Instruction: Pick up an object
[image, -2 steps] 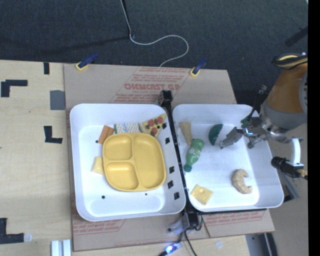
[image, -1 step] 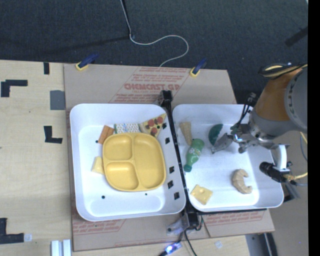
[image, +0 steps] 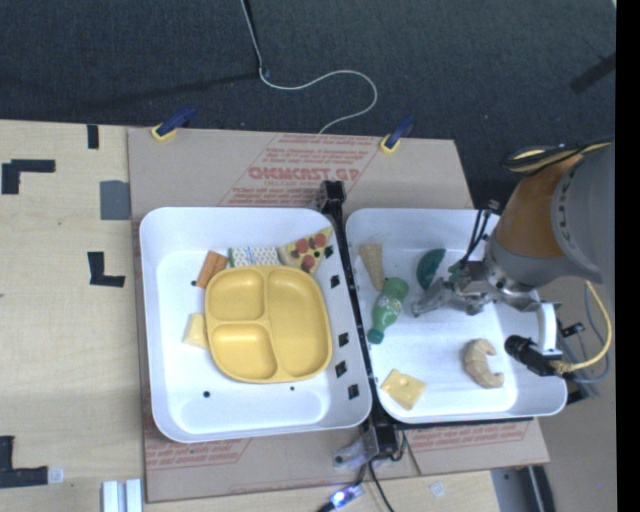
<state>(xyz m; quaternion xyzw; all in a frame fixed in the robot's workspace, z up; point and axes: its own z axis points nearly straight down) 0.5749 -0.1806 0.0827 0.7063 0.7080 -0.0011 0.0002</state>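
Over the right white bin (image: 520, 400), the grey arm with the orange band (image: 545, 215) reaches in, and its gripper (image: 432, 298) hangs low near the middle. I cannot tell the state of the claw, and nothing shows in its grip. It looks like the reaching step, with no pick made yet. Closest are a dark green round thing (image: 430, 265) just beside the claw and a green plastic bottle (image: 386, 308) a little to the left. Next it should settle over one and close. A tan croissant-shaped toy (image: 484, 362), a yellow cheese wedge (image: 403, 388) and a pale cone (image: 372, 264) lie apart. The left white bin (image: 160, 300) holds a yellow divided plate (image: 268, 323).
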